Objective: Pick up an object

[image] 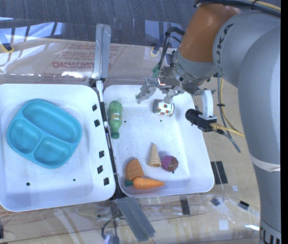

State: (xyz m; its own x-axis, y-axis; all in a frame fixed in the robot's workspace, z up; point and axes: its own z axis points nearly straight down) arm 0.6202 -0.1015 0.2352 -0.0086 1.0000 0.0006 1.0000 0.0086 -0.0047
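Note:
My gripper (157, 94) hangs over the far part of the right bin (197, 174), and its two grey fingers (144, 93) stand apart, open. A small white object with red and yellow spots (163, 108) lies just below the right finger, not clearly between the two. Further objects lie in this bin: a green bottle (114, 118) by the left wall, a cream cone (154, 155), a purple piece (169, 162), an orange-brown piece (133, 169) and a carrot (145, 183) at the front.
The left bin (1, 187) holds a blue divided plate (45, 132). A grey divider (101, 52) rises between the bins at the back. The arm's big grey body (256, 85) fills the right side, with a black cable fitting (201, 120) over the right bin's edge.

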